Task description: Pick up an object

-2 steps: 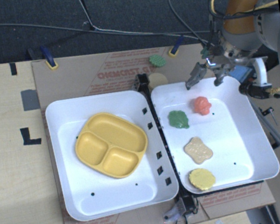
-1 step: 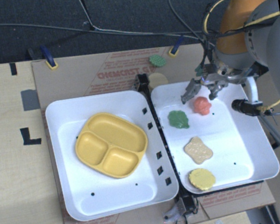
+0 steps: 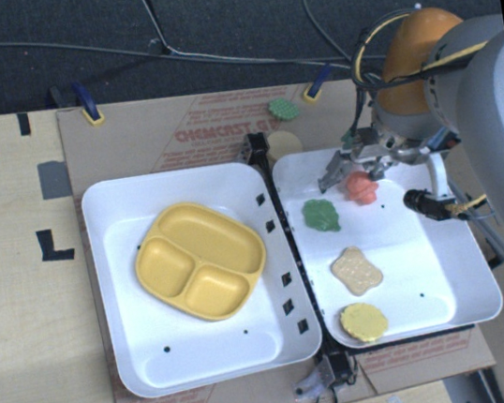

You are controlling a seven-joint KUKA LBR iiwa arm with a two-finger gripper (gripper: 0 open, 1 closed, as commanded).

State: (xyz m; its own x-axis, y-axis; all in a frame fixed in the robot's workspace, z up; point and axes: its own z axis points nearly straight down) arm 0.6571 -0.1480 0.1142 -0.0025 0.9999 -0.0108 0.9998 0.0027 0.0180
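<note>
The right bin [image 3: 454,278] holds a red lumpy toy [image 3: 362,189] near its far edge, a green broccoli-like piece [image 3: 321,215], a beige cracker-shaped piece [image 3: 355,270] and a round yellow piece [image 3: 363,322]. My gripper [image 3: 358,173] hangs over the far part of this bin, directly above the red toy. Its fingers are spread open, one dark finger [image 3: 332,179] angling left toward the green piece. The red toy lies on the bin floor just in front of the fingertips, not clamped.
The left bin [image 3: 134,357] carries a yellow three-compartment plate [image 3: 201,259]. A small green object [image 3: 283,108] lies on the cardboard behind the bins. Blue-yellow clamps sit at the cardboard's far edge. Cables trail around the arm on the right.
</note>
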